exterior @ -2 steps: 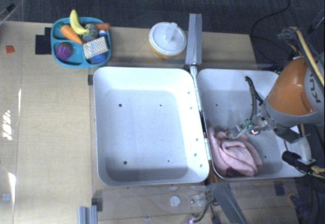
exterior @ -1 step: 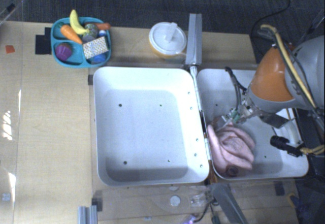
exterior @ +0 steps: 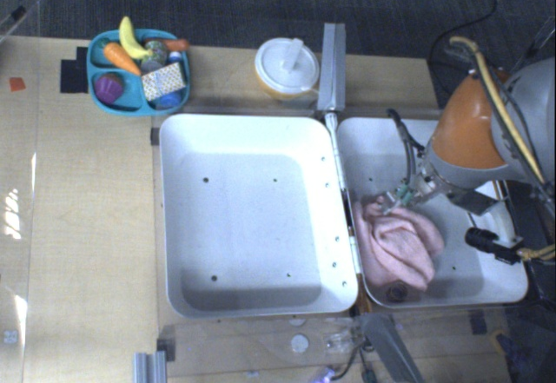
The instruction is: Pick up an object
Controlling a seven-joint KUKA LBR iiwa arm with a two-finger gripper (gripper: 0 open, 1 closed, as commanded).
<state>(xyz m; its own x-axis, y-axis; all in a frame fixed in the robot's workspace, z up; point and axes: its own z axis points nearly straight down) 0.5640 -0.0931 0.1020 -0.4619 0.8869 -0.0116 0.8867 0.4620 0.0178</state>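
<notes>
In the right shallow white bin [exterior: 486,286], a crumpled pink cloth [exterior: 398,244] lies at its near left side. The end effector [exterior: 407,193] sits at the cloth's far edge, its state impossible to tell. Farther off, a blue plastic tray of toy food [exterior: 137,70] rests on the wooden surface [exterior: 78,225].

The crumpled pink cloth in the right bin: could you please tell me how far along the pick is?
Done: the arm has reached into the right white bin, with the gripper at the top edge of the crumpled pink cloth. In hand: nothing visibly; the cloth lies on the bin floor. Left: grasping and lifting it. The left white bin plays no part yet.
</notes>
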